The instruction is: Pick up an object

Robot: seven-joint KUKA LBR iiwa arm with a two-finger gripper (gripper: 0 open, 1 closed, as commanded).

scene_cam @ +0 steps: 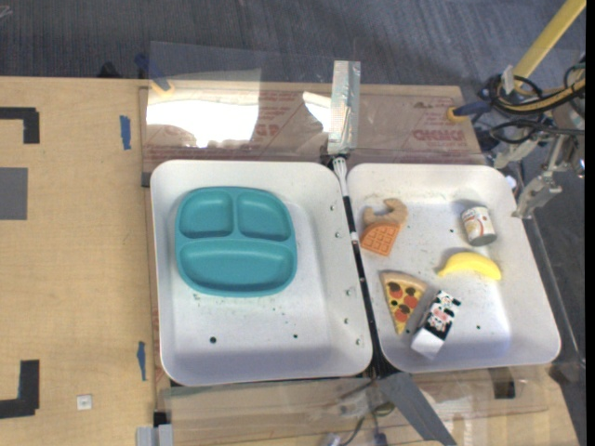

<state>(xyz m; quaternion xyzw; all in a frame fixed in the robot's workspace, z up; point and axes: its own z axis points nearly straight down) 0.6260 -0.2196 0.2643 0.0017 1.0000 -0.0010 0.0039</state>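
the right white bin (530,314) holds a flat pizza slice (402,299), a boxy cow-print carton (437,322), a curved banana (469,266), a small can (478,224) and a ridged waffle (379,238). a glossy teal divided plate (236,241) fills the left bin (321,342). the jaws' state: cannot tell.

Little of the arm is in sight. Just outside the upper right corner of the right bin (521,337), a pale metal assembly of thin struts, which seems to be the gripper (537,191), hangs beside the bin's rim and not over its floor. It points down and slightly toward the bin, its lowest tip level with the bin's top corner. Its details are too small and blurred to read further. Above it, farther from the bin, a knot of black and yellow cables (521,100) loops around the mount, and a yellow rod (556,28) slants up and away from the bin.
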